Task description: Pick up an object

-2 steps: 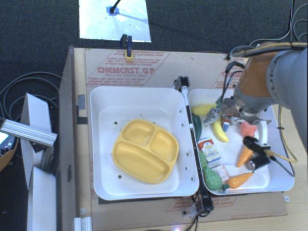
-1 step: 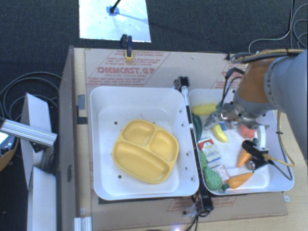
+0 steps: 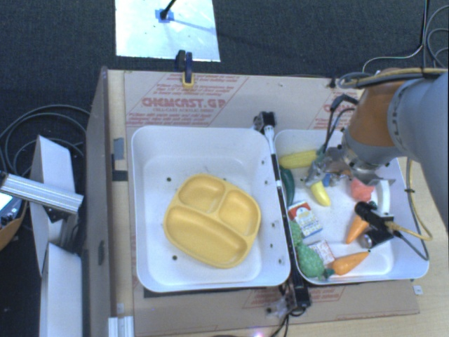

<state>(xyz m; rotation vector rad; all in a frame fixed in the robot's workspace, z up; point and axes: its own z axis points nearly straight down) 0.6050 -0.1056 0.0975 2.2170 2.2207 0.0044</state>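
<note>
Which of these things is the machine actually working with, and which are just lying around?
Part of the job:
- pincer, low in the right bin
- small toys there: yellow banana, corn cob, two carrots, pink piece, little cartons

Just lying about:
- yellow divided plate in the left bin
- clamp on the board's far edge
- cables on the floor

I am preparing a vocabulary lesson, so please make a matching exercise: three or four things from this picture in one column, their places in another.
Things:
1. yellow plastic divided tray
2. orange plastic carrot
3. yellow plastic banana
4. black clamp with yellow tip

Places:
A. right bin, far edge, near the divider
B. left bin, middle
C. cardboard, beyond both bins
D. right bin, near edge

Pairs: 1-B, 2-D, 3-A, 4-C
</note>
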